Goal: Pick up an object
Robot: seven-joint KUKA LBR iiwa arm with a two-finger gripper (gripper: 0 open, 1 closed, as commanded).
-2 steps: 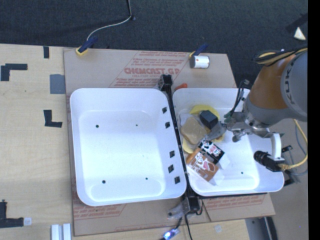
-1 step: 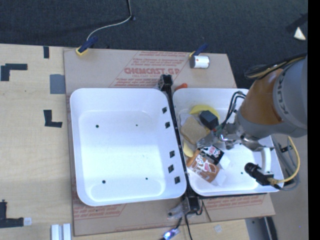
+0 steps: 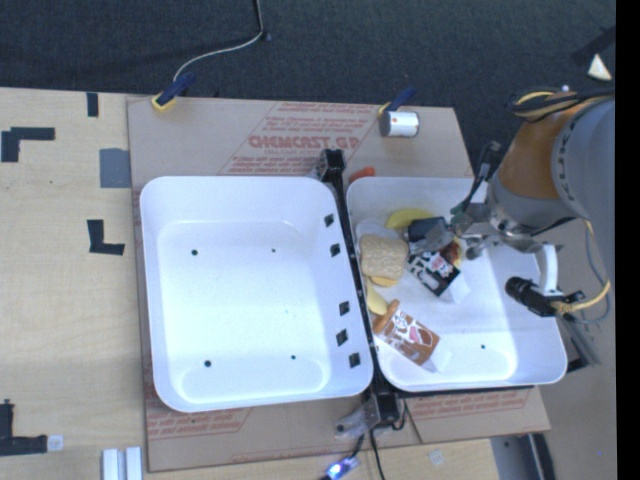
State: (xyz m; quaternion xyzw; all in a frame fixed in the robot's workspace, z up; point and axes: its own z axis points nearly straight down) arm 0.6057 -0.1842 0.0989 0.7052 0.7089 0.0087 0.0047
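Camera view looks down on the bench, and I take the right bin [image 3: 520, 363] as the landmark for all places. Every object lies in its left half: a round beige biscuit-like piece [image 3: 382, 257], a yellow curved thing [image 3: 406, 217] behind it, a black-and-white printed packet [image 3: 438, 271] toward the middle, and a brown glossy wrapper [image 3: 412, 335] nearer the front wall. The end effector [image 3: 440, 236] hangs low over the bin's middle, just above the printed packet and close to the yellow thing. How wide it stands I cannot tell, and nothing is visibly gripped. To do this step well, I think it should descend straight on one separated item, away from the wall. The wrapper looks thin and slippery; the biscuit piece looks rough and firm. The left bin [image 3: 175, 203] sits beside it.
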